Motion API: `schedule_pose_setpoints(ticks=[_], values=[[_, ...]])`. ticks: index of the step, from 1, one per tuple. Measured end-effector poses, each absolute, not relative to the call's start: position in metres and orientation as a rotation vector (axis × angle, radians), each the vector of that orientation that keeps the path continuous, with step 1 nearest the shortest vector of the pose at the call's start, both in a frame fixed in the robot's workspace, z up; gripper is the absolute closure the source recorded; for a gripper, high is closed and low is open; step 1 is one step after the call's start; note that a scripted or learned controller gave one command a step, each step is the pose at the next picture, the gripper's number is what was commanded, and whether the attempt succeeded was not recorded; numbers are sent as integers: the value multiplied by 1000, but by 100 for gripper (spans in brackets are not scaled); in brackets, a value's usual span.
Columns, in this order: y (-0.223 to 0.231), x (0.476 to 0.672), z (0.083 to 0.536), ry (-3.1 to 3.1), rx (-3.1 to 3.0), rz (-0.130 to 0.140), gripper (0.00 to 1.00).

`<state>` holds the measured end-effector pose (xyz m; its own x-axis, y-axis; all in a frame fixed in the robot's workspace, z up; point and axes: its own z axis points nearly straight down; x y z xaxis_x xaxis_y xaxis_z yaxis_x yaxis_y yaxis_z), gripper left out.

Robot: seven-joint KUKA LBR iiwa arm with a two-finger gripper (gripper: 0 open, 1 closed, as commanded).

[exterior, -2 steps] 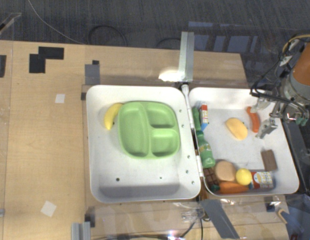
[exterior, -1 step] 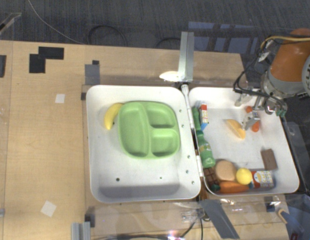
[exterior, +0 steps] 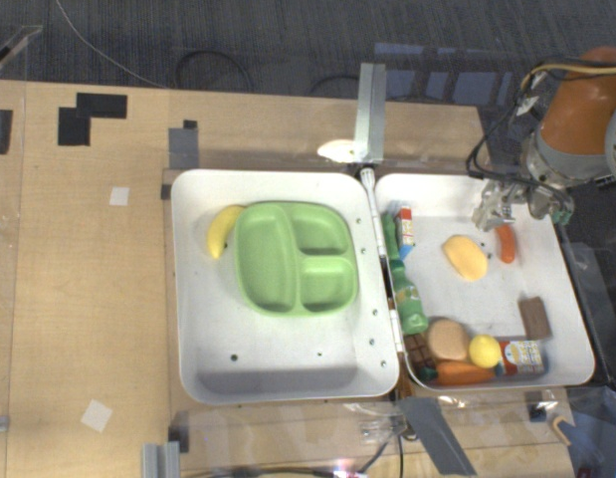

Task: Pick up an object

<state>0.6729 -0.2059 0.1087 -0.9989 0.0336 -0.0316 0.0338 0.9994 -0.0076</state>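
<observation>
My gripper [exterior: 513,215] hangs over the far right corner of the right bin [exterior: 576,307], open, with nothing between its fingers. A small red sausage-shaped piece [exterior: 507,244] lies just in front of it on the bin floor. To its left lies a yellow-orange oval object [exterior: 466,258]. Along the bin's left wall lie a green bottle [exterior: 405,292] and a red and white packet [exterior: 405,229]. At the near end are a brown round object [exterior: 447,339], a yellow ball [exterior: 484,351], an orange carrot [exterior: 465,372], a small can [exterior: 526,357] and a brown block [exterior: 533,317].
The left bin [exterior: 218,357] holds a green divided plate [exterior: 293,257] with a banana [exterior: 223,229] beside its left edge. A metal post [exterior: 370,108] stands behind the divider between the bins. Wooden bench surface [exterior: 79,297] lies to the left.
</observation>
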Motion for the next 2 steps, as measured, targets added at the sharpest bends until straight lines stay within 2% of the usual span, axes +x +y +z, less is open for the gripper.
schedule_pose_setpoints(ticks=[1,2], values=[[-205,669,282,3113,53,-10,100],[-158,618,261,3131,39,0,100]])
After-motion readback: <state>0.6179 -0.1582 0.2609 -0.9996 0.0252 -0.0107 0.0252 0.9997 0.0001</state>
